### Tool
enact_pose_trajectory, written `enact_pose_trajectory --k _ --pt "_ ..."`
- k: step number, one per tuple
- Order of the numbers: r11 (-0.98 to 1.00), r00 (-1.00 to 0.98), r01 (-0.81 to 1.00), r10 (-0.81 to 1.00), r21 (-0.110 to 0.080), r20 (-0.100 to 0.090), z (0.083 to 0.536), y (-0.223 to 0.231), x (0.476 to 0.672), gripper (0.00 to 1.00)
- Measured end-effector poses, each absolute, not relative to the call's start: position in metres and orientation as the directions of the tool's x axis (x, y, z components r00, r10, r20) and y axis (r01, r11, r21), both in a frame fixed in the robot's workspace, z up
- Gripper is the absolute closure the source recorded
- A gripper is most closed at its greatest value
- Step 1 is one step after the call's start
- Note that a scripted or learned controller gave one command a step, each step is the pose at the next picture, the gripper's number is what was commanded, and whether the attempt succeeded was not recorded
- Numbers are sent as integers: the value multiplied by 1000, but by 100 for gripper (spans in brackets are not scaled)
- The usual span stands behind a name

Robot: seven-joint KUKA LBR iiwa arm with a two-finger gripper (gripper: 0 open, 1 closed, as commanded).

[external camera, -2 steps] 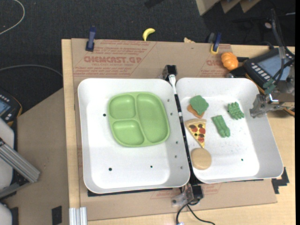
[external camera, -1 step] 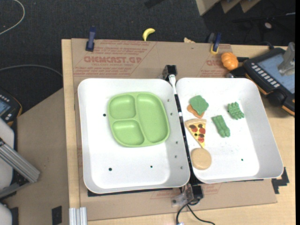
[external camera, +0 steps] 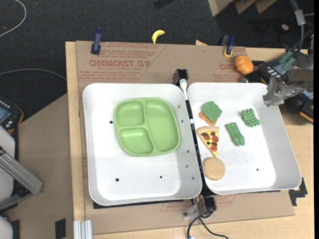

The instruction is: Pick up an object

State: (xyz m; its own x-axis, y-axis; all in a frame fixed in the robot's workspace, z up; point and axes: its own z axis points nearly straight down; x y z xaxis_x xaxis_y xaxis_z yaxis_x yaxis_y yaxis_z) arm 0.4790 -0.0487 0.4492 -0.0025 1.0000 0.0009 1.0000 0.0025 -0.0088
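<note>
Lying in the right bin (external camera: 279, 148) are five candidate objects: a green-topped sandwich piece (external camera: 211, 112), a pizza slice (external camera: 209, 137) just near of it, a tan round cookie (external camera: 215, 169) nearest the front, and two green vegetable pieces (external camera: 235, 134) (external camera: 250, 117) further right. My gripper (external camera: 277, 94) hovers over the bin's far right corner; its opening cannot be determined. The left bin (external camera: 99, 173) holds a green divided plate (external camera: 147, 126).

Open bin floor (external camera: 269, 153) beside toys (external camera: 234, 133), seemingly.
</note>
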Motion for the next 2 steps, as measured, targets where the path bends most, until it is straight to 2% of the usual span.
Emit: enact_pose_trajectory --k 1,2 --pt "8 -8 1000 1000 -8 1 390 21 479 100" --pt "7 -7 1000 1000 5 2 419 79 480 100"
